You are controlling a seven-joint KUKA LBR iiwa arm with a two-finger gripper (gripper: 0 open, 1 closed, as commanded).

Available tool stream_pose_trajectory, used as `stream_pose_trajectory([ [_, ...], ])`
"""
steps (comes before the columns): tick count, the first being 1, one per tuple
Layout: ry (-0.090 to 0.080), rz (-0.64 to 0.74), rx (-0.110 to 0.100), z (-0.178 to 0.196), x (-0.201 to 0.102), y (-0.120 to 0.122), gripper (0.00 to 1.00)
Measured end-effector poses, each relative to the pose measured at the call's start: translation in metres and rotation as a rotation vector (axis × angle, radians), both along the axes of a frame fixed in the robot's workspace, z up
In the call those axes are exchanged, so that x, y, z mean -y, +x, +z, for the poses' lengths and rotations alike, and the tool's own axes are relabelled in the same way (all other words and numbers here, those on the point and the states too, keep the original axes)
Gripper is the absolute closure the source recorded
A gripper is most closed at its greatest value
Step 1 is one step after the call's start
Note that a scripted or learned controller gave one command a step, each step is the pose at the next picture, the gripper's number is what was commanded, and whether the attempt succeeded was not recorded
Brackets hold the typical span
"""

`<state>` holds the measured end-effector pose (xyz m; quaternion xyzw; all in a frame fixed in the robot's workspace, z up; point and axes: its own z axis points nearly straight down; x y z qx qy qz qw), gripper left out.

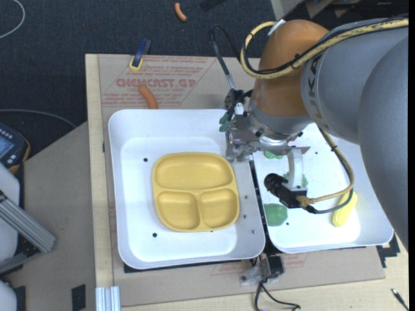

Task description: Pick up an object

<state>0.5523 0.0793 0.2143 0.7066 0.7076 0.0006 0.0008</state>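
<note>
The left white bin (123, 173) holds a yellow divided plate (194, 190) in its middle. In the right white bin (363, 235) a green object (275, 214) lies near the front left, and a yellow banana-like object (343, 211) lies towards the right. Another bit of green (273, 153) peeks out from under the wrist. My gripper (235, 146) hangs low over the wall between the two bins, just beyond the plate's far right corner. The arm's bulk covers much of the right bin.
An orange carrot-like piece (148, 96) and a blue-and-yellow tool (138, 56) lie on the cardboard (168, 76) behind the left bin. A small orange item (180, 11) lies on the dark floor beyond.
</note>
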Motion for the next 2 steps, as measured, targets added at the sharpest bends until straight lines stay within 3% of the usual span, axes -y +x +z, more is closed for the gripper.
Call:
stream_pose_trajectory([
  [2, 0.0, -0.002, 0.001, 0.012, 0.004, 0.011, 1.0],
])
